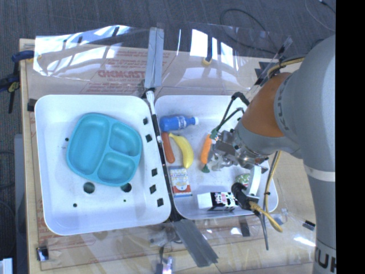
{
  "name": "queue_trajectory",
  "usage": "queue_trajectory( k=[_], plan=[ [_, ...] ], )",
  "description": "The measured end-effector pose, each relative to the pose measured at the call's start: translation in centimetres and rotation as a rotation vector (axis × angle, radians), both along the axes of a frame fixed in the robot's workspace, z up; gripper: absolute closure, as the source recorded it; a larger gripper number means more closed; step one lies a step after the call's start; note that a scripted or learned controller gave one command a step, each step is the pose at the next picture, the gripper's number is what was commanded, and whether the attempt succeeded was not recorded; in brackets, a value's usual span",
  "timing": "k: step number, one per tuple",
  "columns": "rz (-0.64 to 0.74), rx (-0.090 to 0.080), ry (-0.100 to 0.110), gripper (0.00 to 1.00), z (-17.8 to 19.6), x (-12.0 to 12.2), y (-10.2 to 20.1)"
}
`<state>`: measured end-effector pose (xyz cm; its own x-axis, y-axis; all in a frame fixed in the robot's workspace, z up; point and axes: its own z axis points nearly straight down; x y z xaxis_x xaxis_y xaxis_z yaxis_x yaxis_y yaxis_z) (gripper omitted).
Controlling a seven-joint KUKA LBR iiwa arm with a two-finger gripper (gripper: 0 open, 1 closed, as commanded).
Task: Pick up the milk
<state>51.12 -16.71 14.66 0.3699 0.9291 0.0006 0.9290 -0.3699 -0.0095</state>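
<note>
Right bin [194, 104]: milk carton [217, 201] (white with black patches) lying on its side by the near wall; small red-and-white carton [179, 181]; banana [183, 149]; two carrots [205, 149]; blue bottle [175, 123] at the far end. Gripper [223, 157] hangs over the bin's middle, beyond the milk carton and apart from it; whether its jaws are spread cannot be told. Left bin [51, 153]: blue divided plate [105, 148].

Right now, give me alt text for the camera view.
The gripper hovers in the right bin, beside a carrot; the milk carton lies apart near the front wall. A blue divided plate sits in the left bin.
</note>
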Motion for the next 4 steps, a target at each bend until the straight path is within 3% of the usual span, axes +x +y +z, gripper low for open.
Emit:
queue_trajectory(
  k=[1,2,3,4],
  plan=[
    [-0.15,-0.003,-0.005,1.0,7.7,-2.9,-1.6],
    [0.067,-0.004,-0.01,1.0,13.0,-3.4,-0.1],
    [0.068,-0.004,-0.009,0.0,13.0,-3.4,-0.1],
    [0.063,-0.001,-0.003,0.0,-2.6,-3.5,1.0]
  ],
)
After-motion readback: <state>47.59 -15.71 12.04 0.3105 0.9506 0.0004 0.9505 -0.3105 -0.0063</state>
